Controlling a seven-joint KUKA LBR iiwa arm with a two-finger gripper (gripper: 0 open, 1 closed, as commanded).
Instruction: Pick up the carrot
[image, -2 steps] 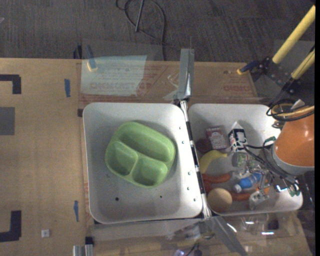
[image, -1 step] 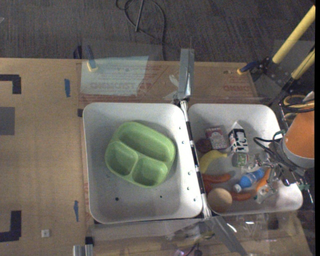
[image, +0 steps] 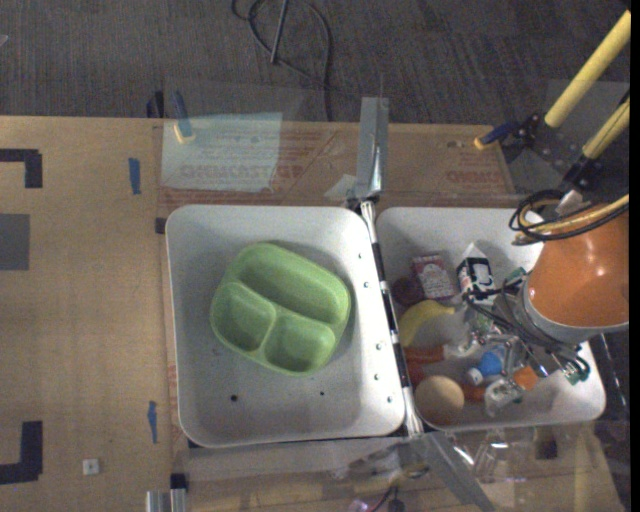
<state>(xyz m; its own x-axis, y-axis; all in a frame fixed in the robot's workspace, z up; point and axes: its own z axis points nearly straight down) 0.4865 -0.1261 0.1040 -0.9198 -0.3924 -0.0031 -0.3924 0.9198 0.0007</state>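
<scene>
Orange and slim, the carrot (image: 425, 353) lies in the right bin (image: 590, 400), its left end near the divider, below a yellow banana-like piece (image: 425, 320) and above a smooth tan egg (image: 440, 398). Whether the gripper (image: 500, 365) is spread or pressed together cannot be told amid clutter. A glossy green compartment tray (image: 281, 308) sits in the left bin (image: 200, 250).

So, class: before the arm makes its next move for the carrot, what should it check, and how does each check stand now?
1. Gripper is over the right bin: ok.
2. Carrot, the orange piece beside the yellow item, is in plain sight: ok.
3. Gripper is above the carrot: not ok; it sits to the camera's right of it.
4. Carrot has room around it: not ok; a tan egg-shaped item and the yellow item crowd it.
5. Fingers ready to close: cannot tell.
6. Green divided tray lies apart, in the left bin: ok.
</scene>
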